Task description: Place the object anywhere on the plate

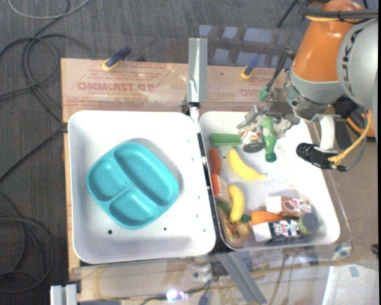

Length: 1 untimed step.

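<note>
Turquoise three-compartment plate (134,184) lying flat in the middle of the left bin (82,234), turned at a slant to the bin's walls, nothing on it

arm (359,49): grey shell | orange band above wrist | black lettering | hand (267,122): metal, green part | black cable

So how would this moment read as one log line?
gripper: over right bin, at green bottle | plate: left bin, bare

arm: enters from right, wrist bent down | tool (261,127): low, fingers unclear
</note>
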Tool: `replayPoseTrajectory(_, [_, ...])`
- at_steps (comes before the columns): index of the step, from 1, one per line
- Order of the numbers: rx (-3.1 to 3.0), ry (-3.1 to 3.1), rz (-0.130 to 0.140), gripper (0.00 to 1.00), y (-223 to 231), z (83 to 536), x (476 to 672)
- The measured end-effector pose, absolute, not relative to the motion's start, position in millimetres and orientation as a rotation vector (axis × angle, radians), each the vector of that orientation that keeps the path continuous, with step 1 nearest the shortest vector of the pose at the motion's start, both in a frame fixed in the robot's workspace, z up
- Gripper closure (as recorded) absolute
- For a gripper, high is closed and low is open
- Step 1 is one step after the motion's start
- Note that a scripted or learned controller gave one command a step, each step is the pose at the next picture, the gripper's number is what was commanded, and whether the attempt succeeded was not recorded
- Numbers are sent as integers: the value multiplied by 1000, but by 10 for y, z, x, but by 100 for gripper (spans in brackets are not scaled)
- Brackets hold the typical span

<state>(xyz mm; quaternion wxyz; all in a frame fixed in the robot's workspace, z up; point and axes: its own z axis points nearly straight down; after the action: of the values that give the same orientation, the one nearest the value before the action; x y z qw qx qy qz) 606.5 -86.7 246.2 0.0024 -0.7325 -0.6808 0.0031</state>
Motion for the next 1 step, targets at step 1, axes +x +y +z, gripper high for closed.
replayPoseTrajectory(1, [-2342, -2096, 5, 100, -17, 1821, 6252])
